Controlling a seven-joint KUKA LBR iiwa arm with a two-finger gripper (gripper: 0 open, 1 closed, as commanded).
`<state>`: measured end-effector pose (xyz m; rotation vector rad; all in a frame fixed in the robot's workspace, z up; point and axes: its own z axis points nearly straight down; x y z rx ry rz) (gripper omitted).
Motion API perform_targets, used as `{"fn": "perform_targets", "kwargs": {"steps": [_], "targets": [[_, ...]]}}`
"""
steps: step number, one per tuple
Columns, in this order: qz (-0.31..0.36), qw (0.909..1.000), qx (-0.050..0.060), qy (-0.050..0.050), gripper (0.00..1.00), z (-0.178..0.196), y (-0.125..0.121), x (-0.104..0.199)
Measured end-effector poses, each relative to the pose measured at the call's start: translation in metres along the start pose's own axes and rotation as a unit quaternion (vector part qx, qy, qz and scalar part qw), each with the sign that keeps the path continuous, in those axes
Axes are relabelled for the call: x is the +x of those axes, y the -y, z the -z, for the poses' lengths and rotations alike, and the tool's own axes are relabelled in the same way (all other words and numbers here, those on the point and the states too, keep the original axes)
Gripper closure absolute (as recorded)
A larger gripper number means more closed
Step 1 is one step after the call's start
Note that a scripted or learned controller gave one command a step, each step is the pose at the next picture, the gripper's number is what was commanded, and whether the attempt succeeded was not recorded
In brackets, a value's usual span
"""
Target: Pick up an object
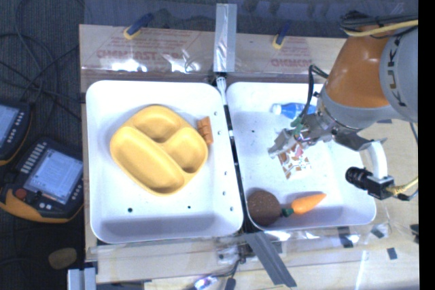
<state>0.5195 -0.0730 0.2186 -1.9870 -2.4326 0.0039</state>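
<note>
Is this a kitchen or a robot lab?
Most likely a robot lab. A grey and orange robot arm reaches over two white bins holding toy food, like a carrot, and a control pendant with cables lies on the floor.

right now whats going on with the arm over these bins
The grey and orange arm reaches into the right bin, its end effector low over a small patterned packet. A blue bottle lies behind it; a carrot and brown ball sit at the front. The left bin holds yellow bananas.
</note>
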Motion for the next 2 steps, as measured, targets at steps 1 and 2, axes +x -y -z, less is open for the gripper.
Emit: {"fn": "perform_targets", "kwargs": {"steps": [1,2], "targets": [[-0.135,0.9908,0.001,0.001,1.0,0.052,0.034,0.014],[-0.212,0.9773,0.001,0.001,1.0,0.111,0.035,0.011]]}}
